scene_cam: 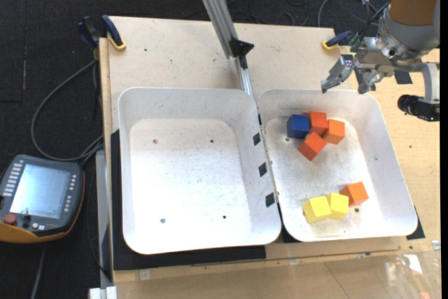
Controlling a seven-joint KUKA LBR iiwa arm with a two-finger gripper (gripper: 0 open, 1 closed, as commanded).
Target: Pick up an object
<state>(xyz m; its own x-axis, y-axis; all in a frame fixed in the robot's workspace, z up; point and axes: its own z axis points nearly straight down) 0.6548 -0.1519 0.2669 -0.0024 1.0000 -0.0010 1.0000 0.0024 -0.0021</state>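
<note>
The arm [413, 3] reached in from the right, and its gripper [353, 79] hung above the far rim of the right bin [392, 150], near that bin's far right corner. Its two fingers [334, 80] stood apart with nothing between them.

The blocks all lay in the right bin. Toward the far side sat a tight cluster: a blue block [298, 125] on the left, touching an orange block [318, 121], with another orange block [335, 131] just right of that and a third [312, 145] tilted at the near edge of the group. Toward the near side two yellow blocks [325, 207] lay side by side, touching, and one more orange block [355, 193] sat just beside them on the right.

The left bin [133, 150] lay beside the right one. A handheld control pad [38, 196] rested on the floor at the far left.
</note>
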